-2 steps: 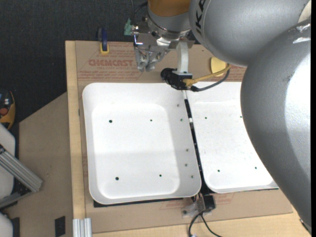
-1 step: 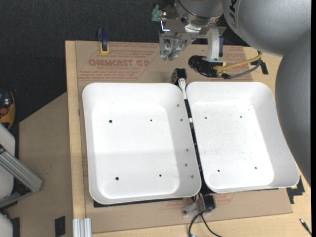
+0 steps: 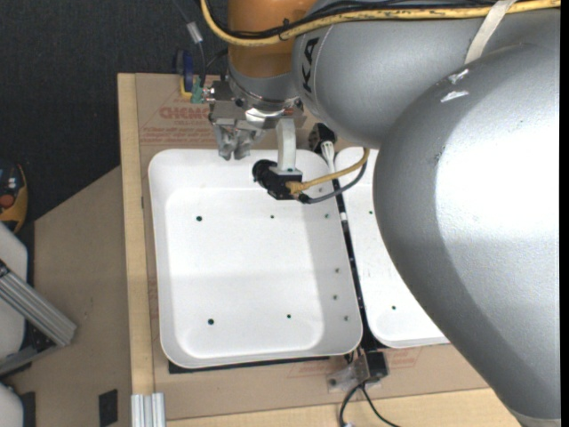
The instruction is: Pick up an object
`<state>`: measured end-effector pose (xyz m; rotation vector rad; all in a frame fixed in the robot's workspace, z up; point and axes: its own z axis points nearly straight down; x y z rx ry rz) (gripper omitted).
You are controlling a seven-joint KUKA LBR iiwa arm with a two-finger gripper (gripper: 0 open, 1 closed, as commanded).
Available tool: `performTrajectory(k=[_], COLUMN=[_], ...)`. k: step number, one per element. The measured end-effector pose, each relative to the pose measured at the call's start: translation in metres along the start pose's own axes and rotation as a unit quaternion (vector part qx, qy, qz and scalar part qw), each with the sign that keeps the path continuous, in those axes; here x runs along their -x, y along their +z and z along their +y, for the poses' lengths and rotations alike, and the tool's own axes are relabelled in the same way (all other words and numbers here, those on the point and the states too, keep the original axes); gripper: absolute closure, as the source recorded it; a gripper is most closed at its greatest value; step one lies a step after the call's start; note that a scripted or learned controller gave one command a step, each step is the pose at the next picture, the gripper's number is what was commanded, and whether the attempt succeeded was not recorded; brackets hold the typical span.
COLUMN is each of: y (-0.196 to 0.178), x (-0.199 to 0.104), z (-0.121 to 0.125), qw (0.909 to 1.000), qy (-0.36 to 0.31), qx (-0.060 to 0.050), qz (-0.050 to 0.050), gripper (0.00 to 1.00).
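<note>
I count two white bins: left bin (image 3: 249, 274), right bin (image 3: 400, 318). One claw (image 3: 233, 145) over the left bin's far rim; I cannot tell its state.

The scene is evenly and brightly lit from above, the left bin (image 3: 249, 265) being washed nearly to glare across its lower half while a soft shadow is cast over its upper part by the slightly blurred arm (image 3: 462, 149).

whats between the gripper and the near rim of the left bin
In the camera view, bare white bin floor with a few small dark dots lies between the gripper at the far edge and the left bin's near rim. No object shows on that stretch.
</note>
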<state>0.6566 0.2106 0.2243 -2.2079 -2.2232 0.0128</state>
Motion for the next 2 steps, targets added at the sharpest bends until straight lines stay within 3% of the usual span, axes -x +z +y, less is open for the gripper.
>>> performTrajectory(k=[2], y=[-0.080], x=[0.005], z=[-0.035], qw=[1.0000], qy=[0.003], qx=[0.009], qz=[0.001], gripper=[1.00])
